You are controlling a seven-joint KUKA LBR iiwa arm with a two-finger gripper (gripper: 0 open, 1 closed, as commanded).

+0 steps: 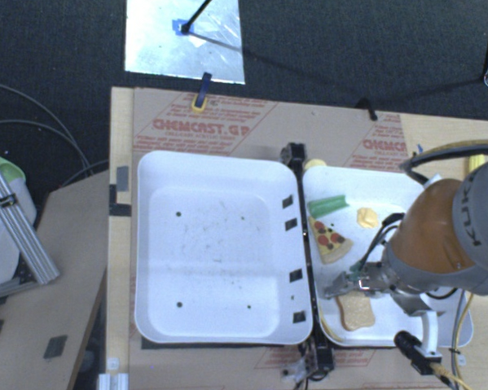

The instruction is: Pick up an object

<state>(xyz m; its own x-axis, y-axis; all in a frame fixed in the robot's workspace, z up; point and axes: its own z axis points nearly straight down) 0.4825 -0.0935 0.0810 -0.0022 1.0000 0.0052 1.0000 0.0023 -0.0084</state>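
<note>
In the right bin (391,183) lie a green strip (327,205), a pizza slice toy (331,240), a small yellow piece (368,217) and a toast slice (356,311). My gripper (343,286) hangs low over the bin's front left part, just above the toast slice and in front of the pizza slice. Its metal fingers point left. Nothing shows between them. The arm's orange band and grey body cover the bin's right half.
The left bin (217,246) sits beside the right one, parted by a black divider with clips (299,234). A yellow knob (315,164) rests at the right bin's back rim. Cardboard (256,125) lies under both bins.
</note>
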